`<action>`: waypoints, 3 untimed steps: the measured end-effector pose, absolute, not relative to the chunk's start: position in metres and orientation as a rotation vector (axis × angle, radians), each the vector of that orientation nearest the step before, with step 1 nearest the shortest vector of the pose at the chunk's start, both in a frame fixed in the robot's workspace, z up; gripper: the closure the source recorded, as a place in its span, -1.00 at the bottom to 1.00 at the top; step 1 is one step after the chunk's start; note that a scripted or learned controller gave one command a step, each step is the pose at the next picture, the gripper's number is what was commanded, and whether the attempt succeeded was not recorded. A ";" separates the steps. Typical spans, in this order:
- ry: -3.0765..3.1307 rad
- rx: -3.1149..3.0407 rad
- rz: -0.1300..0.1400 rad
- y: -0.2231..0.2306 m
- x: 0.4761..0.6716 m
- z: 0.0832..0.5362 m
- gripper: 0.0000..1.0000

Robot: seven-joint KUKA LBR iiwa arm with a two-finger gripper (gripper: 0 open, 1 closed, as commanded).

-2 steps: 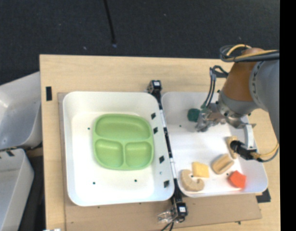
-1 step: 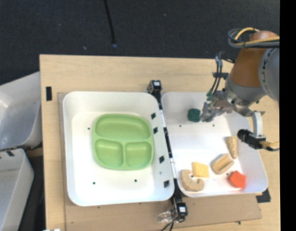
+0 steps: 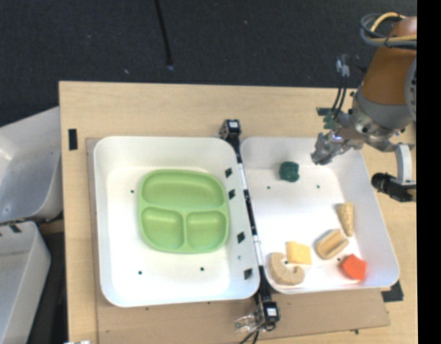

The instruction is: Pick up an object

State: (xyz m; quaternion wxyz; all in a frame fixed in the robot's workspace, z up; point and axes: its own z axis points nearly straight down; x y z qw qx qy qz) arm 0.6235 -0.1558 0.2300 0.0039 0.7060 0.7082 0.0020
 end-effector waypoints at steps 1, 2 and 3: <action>2.221 2.213 0.005 -0.159 0.614 0.286 1.00; 2.227 2.214 0.000 -0.106 0.608 0.289 1.00; 2.229 2.215 -0.001 -0.046 0.599 0.280 1.00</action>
